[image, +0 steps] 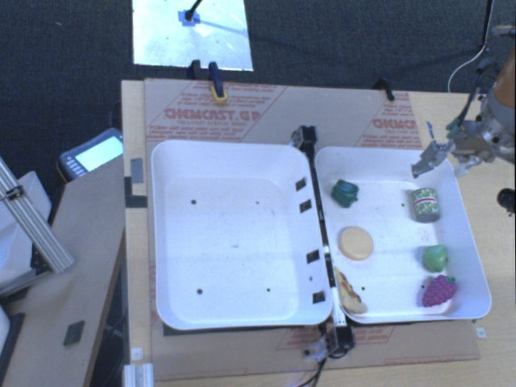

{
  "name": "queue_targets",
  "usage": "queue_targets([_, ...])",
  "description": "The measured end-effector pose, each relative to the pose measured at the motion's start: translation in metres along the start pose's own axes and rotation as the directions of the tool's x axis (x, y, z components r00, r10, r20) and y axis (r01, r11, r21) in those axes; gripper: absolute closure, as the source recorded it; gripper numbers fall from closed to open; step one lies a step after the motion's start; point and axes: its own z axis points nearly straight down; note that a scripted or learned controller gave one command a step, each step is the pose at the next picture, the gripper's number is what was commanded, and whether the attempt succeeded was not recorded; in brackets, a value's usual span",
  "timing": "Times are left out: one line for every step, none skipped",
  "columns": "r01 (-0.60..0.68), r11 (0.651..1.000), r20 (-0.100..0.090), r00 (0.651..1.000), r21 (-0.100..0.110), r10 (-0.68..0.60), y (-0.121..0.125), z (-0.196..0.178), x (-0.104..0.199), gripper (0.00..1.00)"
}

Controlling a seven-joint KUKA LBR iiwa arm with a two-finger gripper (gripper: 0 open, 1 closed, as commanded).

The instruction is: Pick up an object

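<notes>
Objects for picking: five small things and one at the divider are lying in the right bin; none is sitting between the gripper's fingers.
Can: a small grey-green can is lying at about 1 o'clock in the right bin, near the far right wall, just below the gripper.
Dark green piece: a dark green pepper-like toy is sitting at about 11 o'clock in that bin, well apart from the can.
Tan disc: a round pale-tan disc is lying near the bin's centre, slightly toward 9 o'clock.
Light green piece: a light green fruit-like toy is resting at about 4 o'clock, near the right wall.
Grapes: a purple grape bunch is lying at about 5 o'clock, just beside the light green piece.
Yellow-orange item: a yellowish thing is lying at about 7 o'clock, against the divider; what it is I cannot tell.
Gripper: the gripper is hanging over the right bin's far right corner, at about 1 o'clock, above the can and apart from it. Whether it is standing apart or together I cannot tell.
Arm: the arm is reaching in from 3 o'clock.
Left bin: the left bin is sitting at 9 o'clock of the right one, their walls touching.
Bench: cardboard is lying under both bins.
</notes>
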Motion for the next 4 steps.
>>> queue_targets([0.003, 1.0, 0.001, 1.0, -0.004, -0.003, 0.001, -0.011, 0.0, 1.0])
queue_targets([0.01, 1.0, -0.002, 1.0, -0.009, -0.01, 0.018, -0.078, 0.075, 1.0])
queue_targets([0.004, 1.0, -0.003, 1.0, 0.004, -0.004, -0.077, -0.072, 0.111, 1.0])
queue_targets([0.009, 1.0, -0.002, 1.0, -0.015, -0.009, -0.055, -0.2, 0.168, 1.0])
